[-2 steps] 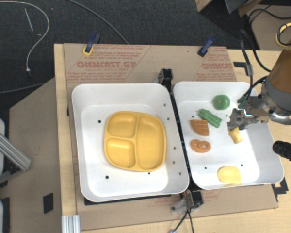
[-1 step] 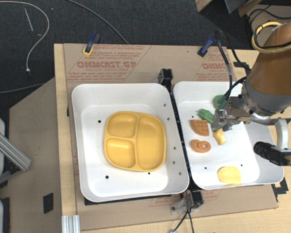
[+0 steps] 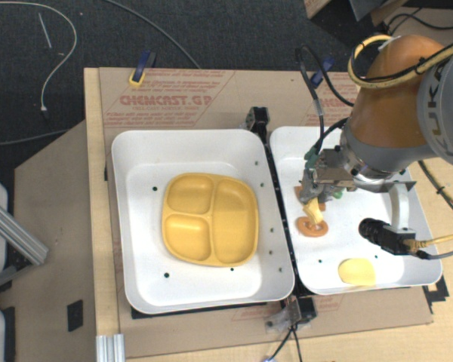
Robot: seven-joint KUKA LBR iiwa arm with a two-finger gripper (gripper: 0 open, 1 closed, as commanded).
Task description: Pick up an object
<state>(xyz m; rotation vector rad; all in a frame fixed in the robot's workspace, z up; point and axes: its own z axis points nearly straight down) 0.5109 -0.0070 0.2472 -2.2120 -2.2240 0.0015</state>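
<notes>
The two-finger gripper (image 3: 319, 195) is positioned in the right shallow white bin (image 3: 321, 266), near its left wall; its lower end is masked by the wrist, so spread or closed cannot be told. Just below it one small orange disc topped by a yellow piece (image 3: 313, 225) is seen; contact cannot be judged. One pale yellow oval object (image 3: 356, 271) lies near the front wall. One yellow three-compartment plastic plate (image 3: 210, 219) is contained in the left shallow white bin (image 3: 136, 202)

One camera, fixed above, looks slantwise down across the whole bench (image 3: 181, 89).
</notes>
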